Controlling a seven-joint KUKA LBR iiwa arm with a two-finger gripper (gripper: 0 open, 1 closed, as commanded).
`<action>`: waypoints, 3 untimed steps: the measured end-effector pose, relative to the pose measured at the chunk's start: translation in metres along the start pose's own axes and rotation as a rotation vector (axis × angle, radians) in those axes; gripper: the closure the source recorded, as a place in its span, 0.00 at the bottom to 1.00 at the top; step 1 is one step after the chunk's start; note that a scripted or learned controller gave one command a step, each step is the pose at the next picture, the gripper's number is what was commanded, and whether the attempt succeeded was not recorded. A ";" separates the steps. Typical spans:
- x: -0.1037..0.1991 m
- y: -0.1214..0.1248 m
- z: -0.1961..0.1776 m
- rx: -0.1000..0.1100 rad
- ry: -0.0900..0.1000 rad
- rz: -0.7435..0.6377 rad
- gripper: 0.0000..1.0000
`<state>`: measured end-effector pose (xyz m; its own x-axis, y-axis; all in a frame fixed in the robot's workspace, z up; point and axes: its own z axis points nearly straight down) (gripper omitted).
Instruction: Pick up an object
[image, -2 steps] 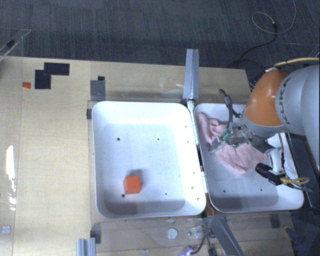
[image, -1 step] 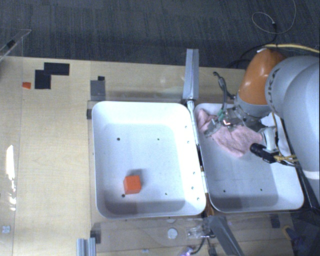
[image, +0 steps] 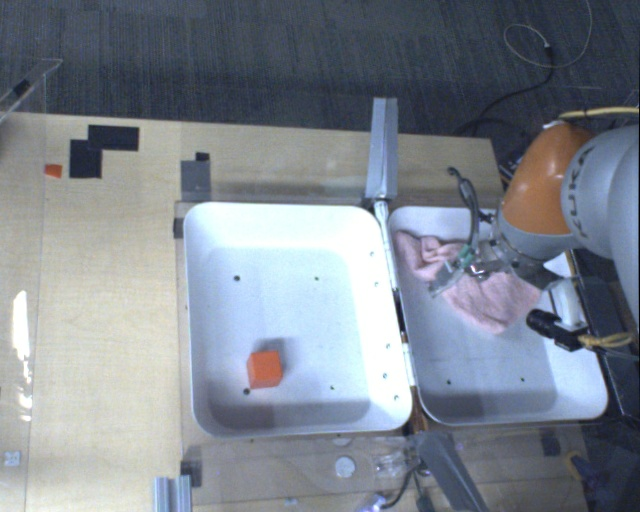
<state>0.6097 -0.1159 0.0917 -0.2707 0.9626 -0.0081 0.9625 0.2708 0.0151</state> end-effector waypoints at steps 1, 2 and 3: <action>0.016 -0.008 0.000 -0.003 -0.002 -0.071 0.00; 0.029 -0.013 -0.001 -0.004 -0.003 -0.155 0.00; 0.005 0.044 0.001 0.005 0.004 -0.205 0.00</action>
